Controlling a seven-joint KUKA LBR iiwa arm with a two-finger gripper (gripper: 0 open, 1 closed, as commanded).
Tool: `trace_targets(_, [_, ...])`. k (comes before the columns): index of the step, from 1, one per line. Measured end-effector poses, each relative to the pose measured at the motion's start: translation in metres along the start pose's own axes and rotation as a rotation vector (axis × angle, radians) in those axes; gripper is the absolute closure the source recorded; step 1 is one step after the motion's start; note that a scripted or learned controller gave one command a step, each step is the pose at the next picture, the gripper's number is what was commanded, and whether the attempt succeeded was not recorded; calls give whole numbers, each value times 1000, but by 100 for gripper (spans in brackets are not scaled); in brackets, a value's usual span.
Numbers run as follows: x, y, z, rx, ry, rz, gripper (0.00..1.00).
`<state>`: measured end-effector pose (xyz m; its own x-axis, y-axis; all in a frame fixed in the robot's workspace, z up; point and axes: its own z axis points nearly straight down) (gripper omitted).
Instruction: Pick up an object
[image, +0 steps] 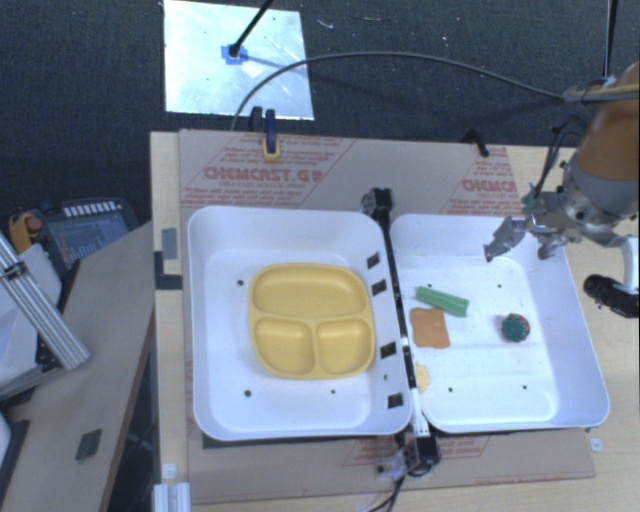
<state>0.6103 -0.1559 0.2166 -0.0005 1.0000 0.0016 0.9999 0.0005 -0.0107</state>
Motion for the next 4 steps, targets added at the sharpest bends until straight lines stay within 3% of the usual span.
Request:
trace_targets(1, [0, 3, -8, -12, -2, -3, 0])
trace_targets(4, [2, 2, 134, -9, -1, -1, 0])
